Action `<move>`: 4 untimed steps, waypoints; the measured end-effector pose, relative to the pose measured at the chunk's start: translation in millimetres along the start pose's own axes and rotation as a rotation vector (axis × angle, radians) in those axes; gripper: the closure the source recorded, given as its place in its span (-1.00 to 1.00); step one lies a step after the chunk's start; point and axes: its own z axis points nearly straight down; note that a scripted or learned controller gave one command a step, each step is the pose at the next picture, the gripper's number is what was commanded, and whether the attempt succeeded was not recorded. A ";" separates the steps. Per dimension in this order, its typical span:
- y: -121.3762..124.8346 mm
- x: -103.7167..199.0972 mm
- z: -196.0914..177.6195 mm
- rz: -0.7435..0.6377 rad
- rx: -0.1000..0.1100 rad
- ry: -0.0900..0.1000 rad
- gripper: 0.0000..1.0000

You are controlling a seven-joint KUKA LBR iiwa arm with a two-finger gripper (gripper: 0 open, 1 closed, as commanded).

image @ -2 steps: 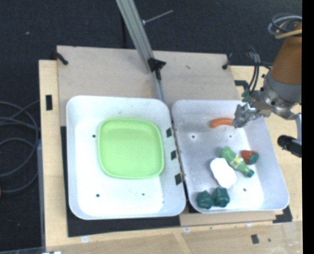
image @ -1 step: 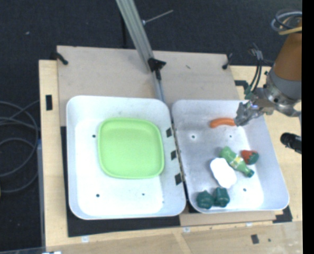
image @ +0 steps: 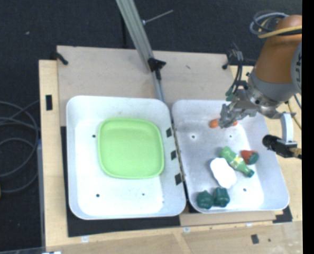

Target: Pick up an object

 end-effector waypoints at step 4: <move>14.4 201.6 -7.3 0.000 0.000 0.000 1.00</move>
